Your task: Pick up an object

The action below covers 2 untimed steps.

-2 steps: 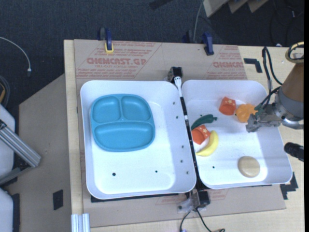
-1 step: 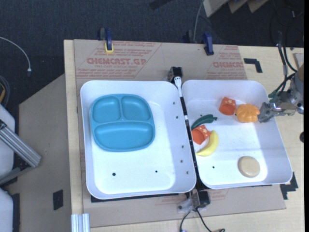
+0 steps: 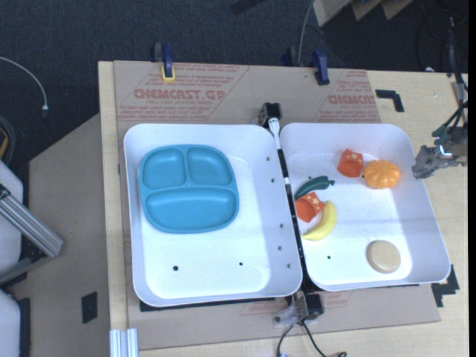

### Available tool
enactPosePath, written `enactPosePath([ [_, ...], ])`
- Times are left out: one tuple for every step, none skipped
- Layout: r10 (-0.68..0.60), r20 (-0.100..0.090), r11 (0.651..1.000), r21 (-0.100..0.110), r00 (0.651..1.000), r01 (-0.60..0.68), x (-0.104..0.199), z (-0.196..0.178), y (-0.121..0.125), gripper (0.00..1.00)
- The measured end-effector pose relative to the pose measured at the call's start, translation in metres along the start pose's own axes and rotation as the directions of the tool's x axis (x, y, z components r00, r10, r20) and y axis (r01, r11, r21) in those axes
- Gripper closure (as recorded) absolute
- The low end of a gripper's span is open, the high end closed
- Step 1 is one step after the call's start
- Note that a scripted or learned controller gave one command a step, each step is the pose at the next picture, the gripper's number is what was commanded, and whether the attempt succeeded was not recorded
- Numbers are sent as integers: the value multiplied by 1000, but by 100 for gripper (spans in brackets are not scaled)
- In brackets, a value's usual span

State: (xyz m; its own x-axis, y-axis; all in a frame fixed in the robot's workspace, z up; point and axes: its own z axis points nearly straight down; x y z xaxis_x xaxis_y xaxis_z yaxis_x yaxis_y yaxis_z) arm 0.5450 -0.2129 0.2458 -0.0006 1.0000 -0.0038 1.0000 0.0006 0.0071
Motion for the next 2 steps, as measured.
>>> enactPosePath([
  [-4,-6,1000,9,1000,4,53,1,-18,100],
  [-4,-6,1000,8,1000,4,104,-6,-27,100],
])
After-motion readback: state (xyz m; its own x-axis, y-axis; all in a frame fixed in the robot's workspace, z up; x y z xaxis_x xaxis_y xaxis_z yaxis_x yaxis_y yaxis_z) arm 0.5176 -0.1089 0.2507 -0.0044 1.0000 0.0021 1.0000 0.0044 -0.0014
